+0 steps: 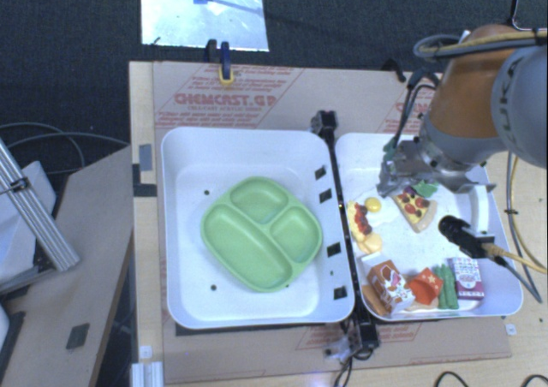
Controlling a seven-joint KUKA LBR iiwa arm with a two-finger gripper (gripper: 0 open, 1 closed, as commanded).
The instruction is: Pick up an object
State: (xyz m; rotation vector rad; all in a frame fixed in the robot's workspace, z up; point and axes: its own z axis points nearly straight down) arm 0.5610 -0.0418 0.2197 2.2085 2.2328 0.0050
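Well, the gripper (396, 178) hangs low over the far part of the right bin (360, 154), and whether it is released or clenched I cannot tell, because the wrist and its fittings cover the tip; nothing shows as held. The likeliest thing to take is the toy pizza slice (417, 209), which lies flat on the bin floor just beside the gripper, on the near side of it; a small green piece (425, 189) sits right by it, partly under the wrist.

To my eye the step in hand is the approach, and the grasp itself is not yet made. The slice is thin and lies flat, so I would want the gripper centred over it and brought right down to the floor before closing; closing too high would probably slip off the crust. The yellow and red piece (364, 224) is near, toward the bin's inner wall, so a crooked descent could nudge it.

The carton (388, 282), the orange piece (425, 285) and the red and white box (467, 278) crowd the near edge, touching or almost so, and look harder to take singly. The green divided plate (261, 233) lies alone in the left bin (197, 163), well apart from the arm.
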